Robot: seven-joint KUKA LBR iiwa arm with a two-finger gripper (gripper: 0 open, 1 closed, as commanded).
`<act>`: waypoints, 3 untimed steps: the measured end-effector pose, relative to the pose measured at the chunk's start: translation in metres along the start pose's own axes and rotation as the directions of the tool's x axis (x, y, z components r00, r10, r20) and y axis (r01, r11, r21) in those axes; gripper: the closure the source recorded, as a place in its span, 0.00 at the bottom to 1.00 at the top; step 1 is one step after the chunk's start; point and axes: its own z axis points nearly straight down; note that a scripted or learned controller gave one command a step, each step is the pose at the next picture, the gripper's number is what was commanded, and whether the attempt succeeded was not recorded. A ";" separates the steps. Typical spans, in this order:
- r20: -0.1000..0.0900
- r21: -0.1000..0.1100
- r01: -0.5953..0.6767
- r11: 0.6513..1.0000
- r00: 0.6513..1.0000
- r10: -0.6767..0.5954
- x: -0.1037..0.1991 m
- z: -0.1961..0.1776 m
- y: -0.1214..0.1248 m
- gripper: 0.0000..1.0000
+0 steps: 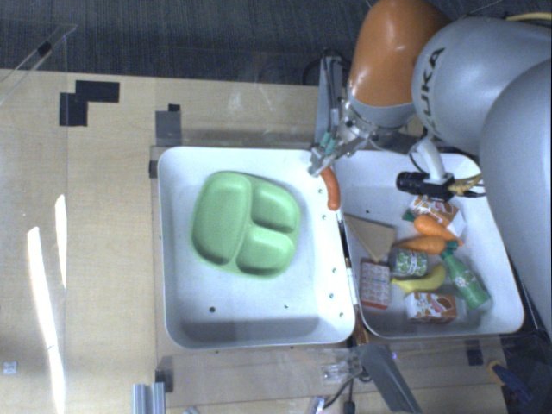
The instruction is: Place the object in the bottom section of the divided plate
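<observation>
The end effector (323,164) pinches only the tip of the small orange-red sausage-shaped toy (330,190), which could slip free onto the bin wall short of the green divided plastic plate (246,222).

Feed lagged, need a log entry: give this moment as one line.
claw: shut on sausage | position: over divider between bins | green divided plate: left bin, sections bare | placement: not yet done

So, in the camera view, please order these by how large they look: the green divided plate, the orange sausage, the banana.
1. Green divided plate, clearly the largest.
2. Banana and orange sausage look about alike in length; the banana is partly covered by other items, so I cannot rank them.
</observation>
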 end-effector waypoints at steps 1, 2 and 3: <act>0.000 -0.001 -0.158 0.988 0.988 0.158 0.045 -0.001 0.037 1.00; -0.001 0.002 -0.410 0.912 0.912 0.410 0.090 -0.001 0.034 1.00; -0.001 0.002 -0.104 0.995 0.995 0.104 0.115 0.016 0.013 1.00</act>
